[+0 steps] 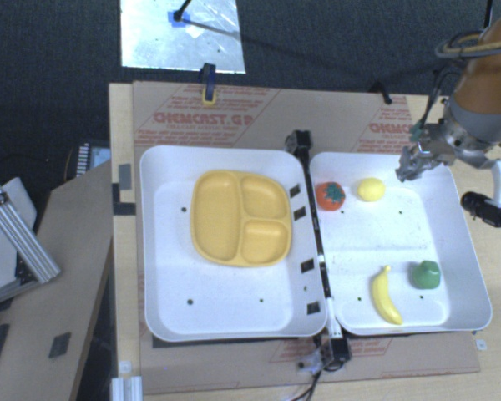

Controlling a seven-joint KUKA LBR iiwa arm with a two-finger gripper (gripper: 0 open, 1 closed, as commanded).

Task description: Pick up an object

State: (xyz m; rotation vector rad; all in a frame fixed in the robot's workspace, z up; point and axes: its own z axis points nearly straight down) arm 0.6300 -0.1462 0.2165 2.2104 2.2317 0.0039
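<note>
The right bin (451,224) holds a red tomato (330,194) and a yellow lemon (370,190) near its far edge. A yellow banana (386,294) and a green pepper (425,274) lie near its front. My gripper (407,168) hangs over the bin's far right corner, a little right of the lemon and above it. Nothing shows between its fingers.
The left bin (163,249) carries a yellow divided plate (239,217). A black clip row runs down the seam between the two bins. Cardboard lies under both bins, and a shiny square sheet (182,22) sits beyond the bench.
</note>
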